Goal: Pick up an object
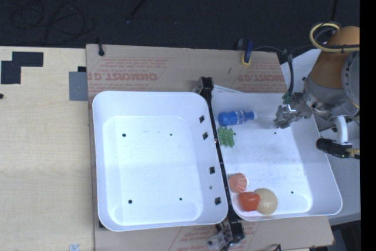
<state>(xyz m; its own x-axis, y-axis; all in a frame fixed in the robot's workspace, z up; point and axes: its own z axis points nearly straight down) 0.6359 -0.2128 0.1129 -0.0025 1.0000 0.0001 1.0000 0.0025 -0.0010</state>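
The right bin [305, 185] holds a blue bottle [235, 117] lying near its back left, and a small green leafy thing [226, 137] just in front of it. At the front left of that bin sit a pale pink round piece [237, 181], a red one [249, 201] and a cream ball [267, 201], close together. My gripper [284, 116] hangs over the back right part of the right bin, to the right of the blue bottle and apart from it. Nothing shows between its fingers.
The left bin [100, 156] lies beside the right one, with a black divider [214, 150] between them. Both rest on a cardboard sheet [147, 67]. A blue and yellow clamp [247, 53] stands at the cardboard's back edge. My arm [332, 73] comes in from the right.
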